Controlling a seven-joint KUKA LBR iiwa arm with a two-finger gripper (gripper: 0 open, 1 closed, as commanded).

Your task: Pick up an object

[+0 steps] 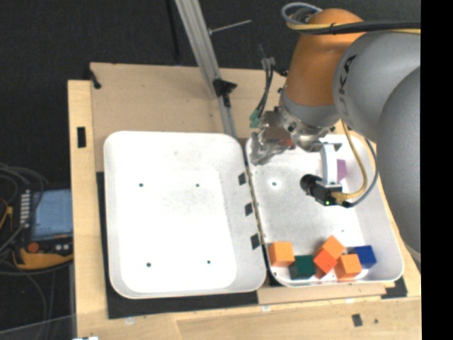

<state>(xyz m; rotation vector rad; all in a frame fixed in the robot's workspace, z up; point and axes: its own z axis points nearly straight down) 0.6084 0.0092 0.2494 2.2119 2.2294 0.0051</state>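
At the far left, beside the bench, a blue device (51,213) sits among cables on the dark floor. The left bin (173,211) lies flat on the bench (141,101), its white floor marked by a few small dark dots. A grey rail (202,48) slants down from the top of the view to the rim where the two bins meet. Just right of that rim, the gripper (263,146) hangs over the top left corner of the right bin (290,190); it is a jumble of metal seen from above, and I cannot tell how it is set or whether it has hold of anything. The arm (354,69) above it fills the upper right, orange band over grey shell, with a black cable looping down beside a small black part (313,185). A purple object (341,168) peeks out near the arm. The blocks sit along the right bin's near edge, well apart from the gripper: an orange block (282,252), a green block (304,266), a red-orange block (330,253), another orange one (348,265) touching it, and a blue block (364,255) at the right end.
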